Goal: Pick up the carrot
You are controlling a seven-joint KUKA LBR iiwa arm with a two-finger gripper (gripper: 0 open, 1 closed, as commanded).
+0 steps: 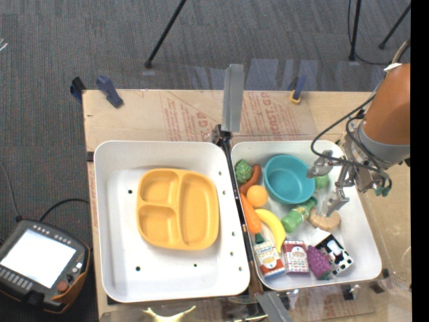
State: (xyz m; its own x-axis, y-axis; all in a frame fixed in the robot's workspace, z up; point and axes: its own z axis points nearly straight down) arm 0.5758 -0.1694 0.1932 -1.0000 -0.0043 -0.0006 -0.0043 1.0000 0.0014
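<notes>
Orange and slim, the carrot (250, 212) lies along the right bin's (371, 243) left wall, between an orange fruit (257, 195) and a banana (269, 225), well apart from the gripper (333, 194) at about its 3 o'clock. That gripper hangs over the bin's right half beside a teal bowl (288, 178); whether its fingers are spread or closed cannot be told. At 9 o'clock, the left bin (117, 247) carries a yellow divided plate (178, 207). Both bins rest on a board (174, 116) printed with red lettering too faint to read, over grey carpet (80, 32).
</notes>
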